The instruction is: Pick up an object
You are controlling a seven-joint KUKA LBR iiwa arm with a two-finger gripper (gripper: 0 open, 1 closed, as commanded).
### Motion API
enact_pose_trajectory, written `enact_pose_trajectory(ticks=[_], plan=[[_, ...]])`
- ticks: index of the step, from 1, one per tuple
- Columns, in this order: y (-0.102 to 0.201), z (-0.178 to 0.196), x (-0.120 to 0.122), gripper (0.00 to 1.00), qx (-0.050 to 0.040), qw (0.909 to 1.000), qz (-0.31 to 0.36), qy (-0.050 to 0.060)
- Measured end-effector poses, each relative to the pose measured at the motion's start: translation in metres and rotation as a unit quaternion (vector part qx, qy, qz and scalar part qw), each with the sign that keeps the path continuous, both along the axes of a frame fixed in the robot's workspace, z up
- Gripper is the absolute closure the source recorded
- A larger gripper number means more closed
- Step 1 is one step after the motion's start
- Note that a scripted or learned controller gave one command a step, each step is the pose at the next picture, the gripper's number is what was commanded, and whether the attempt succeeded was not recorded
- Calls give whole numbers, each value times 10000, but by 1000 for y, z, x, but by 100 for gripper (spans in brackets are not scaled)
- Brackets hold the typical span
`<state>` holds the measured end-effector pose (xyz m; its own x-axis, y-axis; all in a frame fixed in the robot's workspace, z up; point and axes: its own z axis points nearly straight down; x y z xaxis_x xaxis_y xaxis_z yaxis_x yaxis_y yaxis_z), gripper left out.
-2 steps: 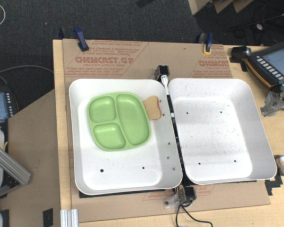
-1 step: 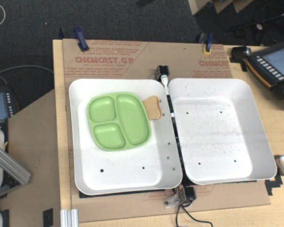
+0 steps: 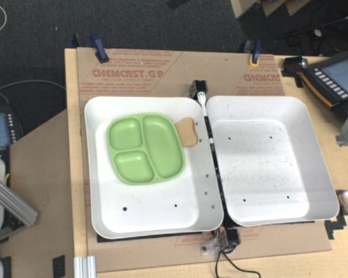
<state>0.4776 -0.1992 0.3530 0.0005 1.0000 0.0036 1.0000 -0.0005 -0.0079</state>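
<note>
A green divided plate (image 3: 145,148) with three compartments lies in the upper part of the left white bin (image 3: 151,213). A small tan piece shaped like a slice of bread (image 3: 187,131) rests against the plate's right edge, close to the bin's right wall. The right white bin (image 3: 267,207) sits beside it, speckled with small dark marks.
Both bins rest on a brown cardboard sheet (image 3: 133,68) clamped at the back by a blue clip (image 3: 98,48) and another clip (image 3: 254,53). A dark tablet-like device (image 3: 330,80) lies at the right. Cables run at the front edge (image 3: 226,253).
</note>
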Motion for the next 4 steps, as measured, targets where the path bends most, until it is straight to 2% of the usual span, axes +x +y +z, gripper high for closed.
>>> enact_pose_trajectory(ticks=[1,2,3,4], plan=[[-26,97,36,100,-56,9999,8,-109],[1,22,0,100,-1,10000,1,-1],[2,106,33,100,-44,9999,16,-98],[32,18,0,100,1,10000,5,8]])
